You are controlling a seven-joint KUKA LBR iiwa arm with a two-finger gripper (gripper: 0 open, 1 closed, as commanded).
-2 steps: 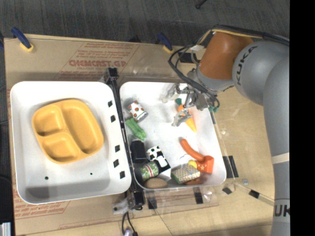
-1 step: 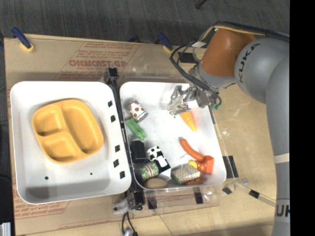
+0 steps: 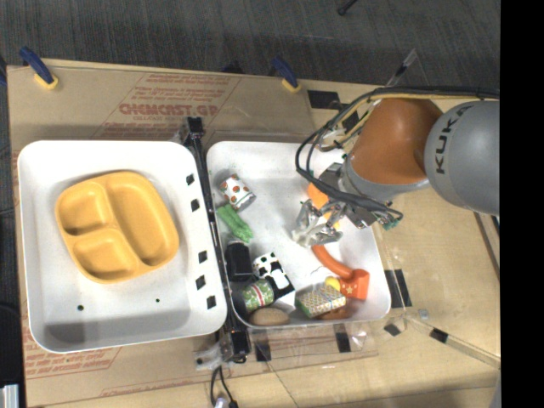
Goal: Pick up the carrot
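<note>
Carrot (image 3: 331, 260): lying flat on the floor of the bin on the view's right (image 3: 272, 167), toward its near right corner, slanted, lower end touching or just beside a red-orange block (image 3: 357, 286). Probably a toy of moulded plastic, so judged light, stiff and rather slick, not fragile. Best taken across the narrow width near mid-length, away from the end beside the block; likely to roll or squirt out if pinched off-centre or near a tapered end.

Gripper (image 3: 319, 223): hanging just above the carrot's upper end, inside the same bin, below the grey arm and its orange band. Cannot tell whether spread or closed; nothing seen clamped in it.

Same bin crowded along the left wall and near edge: a small red-and-white can (image 3: 236, 192), a green pod-like toy (image 3: 234, 224), a black-and-white piece (image 3: 270, 268), a green-labelled can (image 3: 257, 296), a brown potato-like lump (image 3: 270, 316), a small printed box (image 3: 319, 300). Also a small orange piece (image 3: 316, 192) beside the wrist, identity unclear.

Bin on the view's left (image 3: 51, 313): holding a yellow divided tray (image 3: 115, 223), nothing in its compartments.
</note>
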